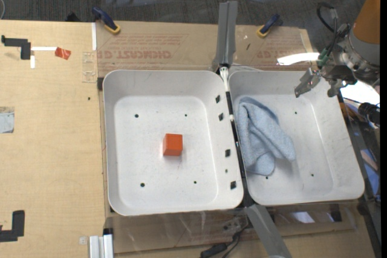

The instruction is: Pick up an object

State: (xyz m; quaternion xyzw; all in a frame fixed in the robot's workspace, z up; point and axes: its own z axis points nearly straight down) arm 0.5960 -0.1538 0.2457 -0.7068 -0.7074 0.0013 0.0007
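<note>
An orange cube (173,145) sits near the middle of the left bin (121,190). A crumpled light-blue cloth (261,136) lies in the left part of the right bin (344,184), against the divider. My gripper (316,88) hangs above the right bin's far right corner, well apart from the cloth and far from the cube. Its two dark fingers (300,90) point down and stand spread, with nothing between them.
A grey divider bar (226,39) runs between the bins at the back. Two blue-and-yellow clamps (106,19) hold the cardboard behind the bins. A wooden board (42,130) with a small red piece (62,53) lies to the left.
</note>
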